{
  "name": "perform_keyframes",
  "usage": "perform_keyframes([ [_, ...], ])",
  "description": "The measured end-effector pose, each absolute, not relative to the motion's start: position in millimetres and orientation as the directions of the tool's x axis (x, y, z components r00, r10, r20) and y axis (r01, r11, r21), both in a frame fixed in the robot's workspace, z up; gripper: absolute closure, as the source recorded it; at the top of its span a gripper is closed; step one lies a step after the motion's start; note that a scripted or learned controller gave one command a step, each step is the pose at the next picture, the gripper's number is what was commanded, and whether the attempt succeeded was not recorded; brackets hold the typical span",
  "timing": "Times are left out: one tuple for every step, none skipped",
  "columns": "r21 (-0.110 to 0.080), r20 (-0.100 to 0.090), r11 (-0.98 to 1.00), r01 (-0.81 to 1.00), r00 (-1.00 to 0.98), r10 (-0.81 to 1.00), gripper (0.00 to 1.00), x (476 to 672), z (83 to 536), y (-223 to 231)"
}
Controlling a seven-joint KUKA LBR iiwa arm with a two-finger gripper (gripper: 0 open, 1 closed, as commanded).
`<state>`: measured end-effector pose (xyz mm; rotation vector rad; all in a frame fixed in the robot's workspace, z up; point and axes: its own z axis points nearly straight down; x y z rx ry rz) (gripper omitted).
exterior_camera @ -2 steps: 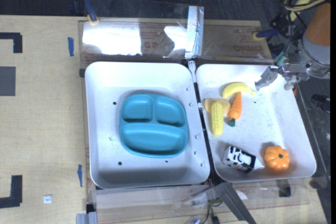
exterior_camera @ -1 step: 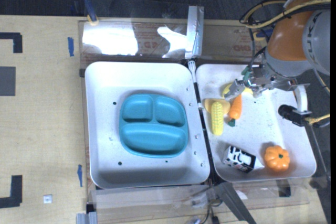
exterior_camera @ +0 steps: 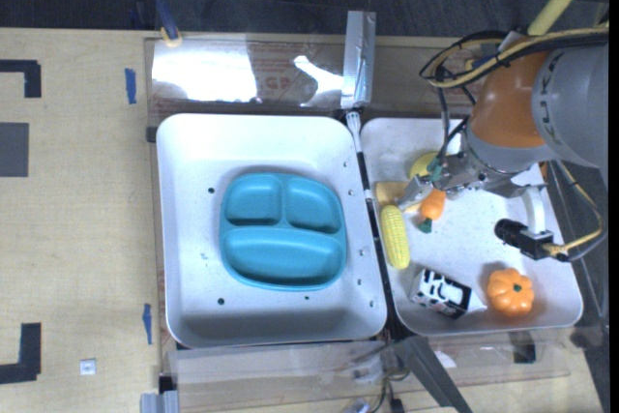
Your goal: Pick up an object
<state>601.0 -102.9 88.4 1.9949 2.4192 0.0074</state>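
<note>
Gripping: gripper [exterior_camera: 432, 191] pinched carrot [exterior_camera: 431, 205], jaws closed on it.
Edge: corn [exterior_camera: 394, 236] at 8 o'clock, against bin wall [exterior_camera: 372, 208].
Room: pumpkin [exterior_camera: 510, 291] at 4 o'clock, well apart.

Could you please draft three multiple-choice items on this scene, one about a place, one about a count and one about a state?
1. Where does the blue divided plate lie?
A. in the left bin
B. in the right bin
C. on the bench outside the bins

2. How many compartments does the plate have?
A. two
B. three
C. five

3. How does the corn cob lie?
A. on its side, against the right bin's left wall
B. upright in the bin's middle
C. on the plate

Answers:
1 A: the plate fills the middle of the left bin.
2 B: two small ones above a long one.
3 A: it lies lengthwise beside the wall, left of the small carrot.
</note>
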Motion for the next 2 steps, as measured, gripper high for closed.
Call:
perform_keyframes([
  [0.012, -0.002, 0.191, 0.982, -0.191, 0.982, 1.0, 602.7, 100.1, -102.2],
  [0.007, -0.007, 0.643, 0.766, -0.643, 0.766, 1.0, 597.6, 209.4, -84.2],
])
